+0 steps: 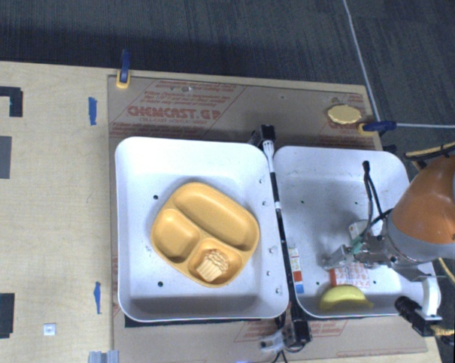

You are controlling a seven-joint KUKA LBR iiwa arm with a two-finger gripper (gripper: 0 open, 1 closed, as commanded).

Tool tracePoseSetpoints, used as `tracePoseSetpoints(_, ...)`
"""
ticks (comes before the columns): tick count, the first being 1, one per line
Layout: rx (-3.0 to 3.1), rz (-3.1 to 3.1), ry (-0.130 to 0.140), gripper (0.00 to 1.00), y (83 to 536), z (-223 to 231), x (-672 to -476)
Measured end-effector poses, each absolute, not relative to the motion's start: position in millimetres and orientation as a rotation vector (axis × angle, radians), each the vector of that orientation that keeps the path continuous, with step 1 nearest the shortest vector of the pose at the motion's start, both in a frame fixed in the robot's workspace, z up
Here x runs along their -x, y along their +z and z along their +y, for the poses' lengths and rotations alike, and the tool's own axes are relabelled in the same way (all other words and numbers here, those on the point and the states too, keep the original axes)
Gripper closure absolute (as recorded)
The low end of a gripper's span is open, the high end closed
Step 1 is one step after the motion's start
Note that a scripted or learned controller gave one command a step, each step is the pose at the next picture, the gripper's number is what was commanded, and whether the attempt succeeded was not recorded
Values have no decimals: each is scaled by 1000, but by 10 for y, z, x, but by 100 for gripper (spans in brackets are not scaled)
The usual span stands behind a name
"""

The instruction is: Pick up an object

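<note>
Camera view | fingers (343, 257) – state unclear | banana (344, 297) near right bin's (318, 173) front edge

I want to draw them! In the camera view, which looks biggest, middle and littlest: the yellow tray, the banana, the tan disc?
1. Yellow divided tray, biggest by far.
2. Banana.
3. Tan disc, slightly smaller; it lies farther back, so that's unsure.

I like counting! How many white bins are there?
2. The left bin holds a yellow tray; the right bin sits beside it, under the arm, with a banana.
</note>
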State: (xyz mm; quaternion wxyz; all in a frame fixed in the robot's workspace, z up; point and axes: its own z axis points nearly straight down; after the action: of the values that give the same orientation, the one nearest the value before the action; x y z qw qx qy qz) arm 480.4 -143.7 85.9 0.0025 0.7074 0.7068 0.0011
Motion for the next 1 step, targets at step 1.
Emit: tracePoseSetpoints(1,-2218,2214,6,100,955,-1436,-4811)
